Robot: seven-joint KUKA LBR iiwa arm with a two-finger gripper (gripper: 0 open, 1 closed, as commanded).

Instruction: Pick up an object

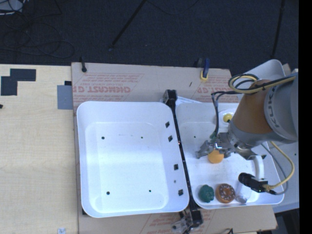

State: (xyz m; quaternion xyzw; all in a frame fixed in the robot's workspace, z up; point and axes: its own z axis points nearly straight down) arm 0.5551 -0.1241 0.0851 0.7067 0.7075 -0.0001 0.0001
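Note:
In the right bin, my gripper hangs low over the middle of the floor, at the end of the grey arm with its orange band. A small orange-yellow round object sits directly under the gripper and touches it; whether it is gripped is hidden. A dark green lump and a brown ring-shaped donut lie side by side by the bin's front wall, apart from the gripper. A small yellow-and-white thing shows at the back of the bin, partly behind the arm.
The left bin stands beside the right one, with a black divider strip between them. Both rest on a cardboard sheet. The arm's body covers the right bin's right side.

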